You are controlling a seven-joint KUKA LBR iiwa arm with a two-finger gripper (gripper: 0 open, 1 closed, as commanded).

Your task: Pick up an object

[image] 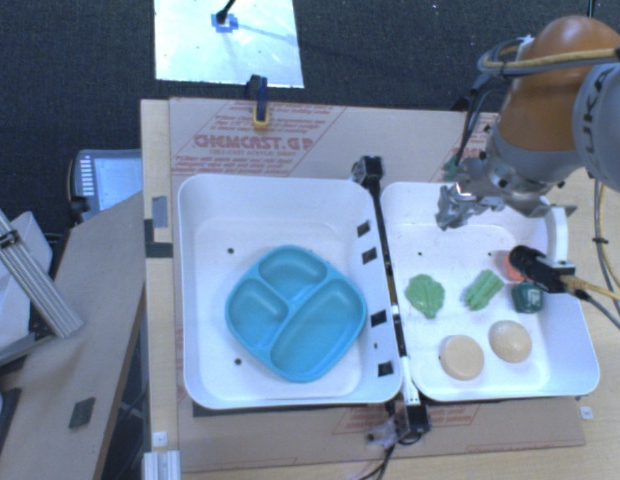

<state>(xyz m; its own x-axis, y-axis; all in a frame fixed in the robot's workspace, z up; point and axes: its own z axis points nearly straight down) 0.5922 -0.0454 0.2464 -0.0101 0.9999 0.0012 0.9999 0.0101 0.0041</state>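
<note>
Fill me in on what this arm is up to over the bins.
The grey arm reaches in from the right, and its gripper hangs over the far part of the right bin, with nothing seen between its fingers. Below it lie two green pieces, two pale round pieces and a red piece partly hidden by the arm's hardware. The left bin holds a blue divided plate. Nothing has been picked up yet.
</note>
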